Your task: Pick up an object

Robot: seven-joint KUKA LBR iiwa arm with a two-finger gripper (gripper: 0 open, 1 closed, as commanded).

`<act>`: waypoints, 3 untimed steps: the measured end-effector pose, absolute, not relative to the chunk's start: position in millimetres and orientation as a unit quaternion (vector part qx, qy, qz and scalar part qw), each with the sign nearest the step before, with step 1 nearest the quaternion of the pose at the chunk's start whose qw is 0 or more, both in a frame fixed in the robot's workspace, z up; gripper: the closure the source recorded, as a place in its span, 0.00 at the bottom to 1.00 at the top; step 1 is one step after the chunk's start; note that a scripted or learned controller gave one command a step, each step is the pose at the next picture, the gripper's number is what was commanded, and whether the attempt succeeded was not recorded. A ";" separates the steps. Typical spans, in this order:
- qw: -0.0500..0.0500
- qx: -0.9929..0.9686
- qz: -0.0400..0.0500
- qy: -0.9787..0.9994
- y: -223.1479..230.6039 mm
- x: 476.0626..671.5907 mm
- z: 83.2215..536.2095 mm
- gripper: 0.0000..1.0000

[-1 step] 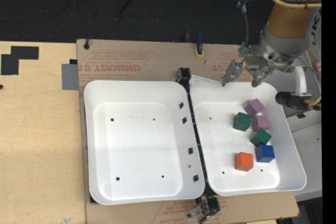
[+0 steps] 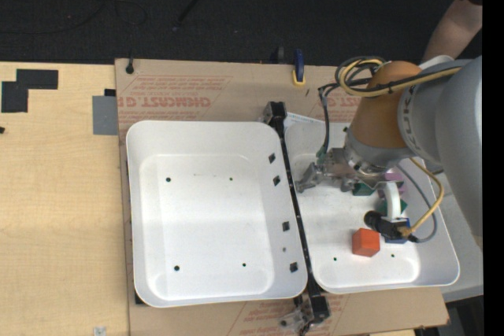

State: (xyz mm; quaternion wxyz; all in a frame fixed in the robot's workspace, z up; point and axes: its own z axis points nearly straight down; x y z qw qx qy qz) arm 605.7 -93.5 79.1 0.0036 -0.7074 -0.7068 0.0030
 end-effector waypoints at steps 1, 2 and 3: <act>0.003 -0.708 0.002 -0.706 -133.3 560.6 87.3 0.00; 0.004 -0.708 0.002 -0.706 -147.3 479.2 87.2 0.00; 0.002 -0.710 0.001 -0.704 -148.7 482.7 97.5 1.00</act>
